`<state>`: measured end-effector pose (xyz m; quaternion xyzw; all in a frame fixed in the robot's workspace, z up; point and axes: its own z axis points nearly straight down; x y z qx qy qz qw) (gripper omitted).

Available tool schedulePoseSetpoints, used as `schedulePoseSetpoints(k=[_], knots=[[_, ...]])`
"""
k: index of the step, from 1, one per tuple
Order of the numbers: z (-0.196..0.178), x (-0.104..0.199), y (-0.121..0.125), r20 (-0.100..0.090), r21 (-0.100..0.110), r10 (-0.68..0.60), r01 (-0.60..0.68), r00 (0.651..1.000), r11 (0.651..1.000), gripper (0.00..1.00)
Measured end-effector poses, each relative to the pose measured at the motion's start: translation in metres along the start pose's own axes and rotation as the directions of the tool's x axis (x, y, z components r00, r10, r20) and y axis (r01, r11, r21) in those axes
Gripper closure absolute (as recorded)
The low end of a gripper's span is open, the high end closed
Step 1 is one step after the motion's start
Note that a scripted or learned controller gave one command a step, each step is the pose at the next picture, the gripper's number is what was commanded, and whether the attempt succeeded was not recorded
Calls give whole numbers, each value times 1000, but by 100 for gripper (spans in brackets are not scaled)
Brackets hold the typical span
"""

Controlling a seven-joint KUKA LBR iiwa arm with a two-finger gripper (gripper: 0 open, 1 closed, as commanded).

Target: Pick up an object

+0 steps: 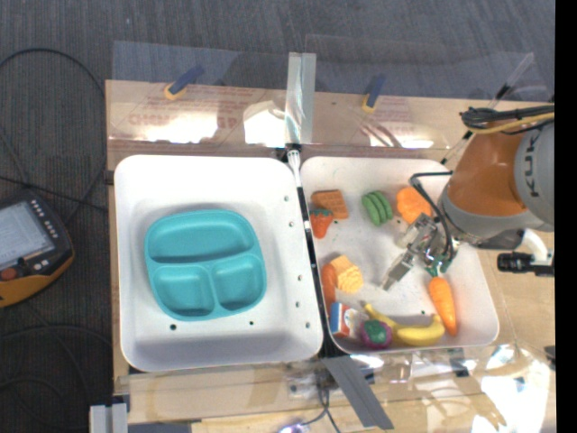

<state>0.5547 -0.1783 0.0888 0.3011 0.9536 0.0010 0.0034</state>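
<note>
1. The right bin [469, 327] holds the candidate objects, all toy foods: a green vegetable [378, 207] and an orange piece [413, 204] at the far side, a brown-orange block [330, 203] and a small carrot-like piece [321, 223] by the left wall, an orange-yellow cube [343, 275] at centre left, a carrot [441, 302] at the right, and a banana [417, 332] with a red-green fruit [376, 334] and a red-blue-white packet [341, 317] along the near wall.
2. The left bin [135, 332] carries a teal divided tray [206, 262], probably the receiving side.
3. The KUKA arm [491, 188] reaches in from the right, wrist tilted down into the right bin.
4. The gripper [416, 253] sits low over bare bin floor, between the orange piece and the carrot, near both; whether it touches either cannot be told.
5. Whether it is wide or narrow cannot be told, and nothing visibly rests in it, so the pick appears not yet made.
6. The carrot lies closest and slightly apart from its neighbours, seemingly the easiest target.
</note>
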Motion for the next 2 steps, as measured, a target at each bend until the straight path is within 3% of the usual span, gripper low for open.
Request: schedulePoseSetpoints(k=[1,2], knots=[[1,-64,50,0,-3,73,-73,997,997,0],[0,-50,112,-7,16,143,-143,990,990,0]])
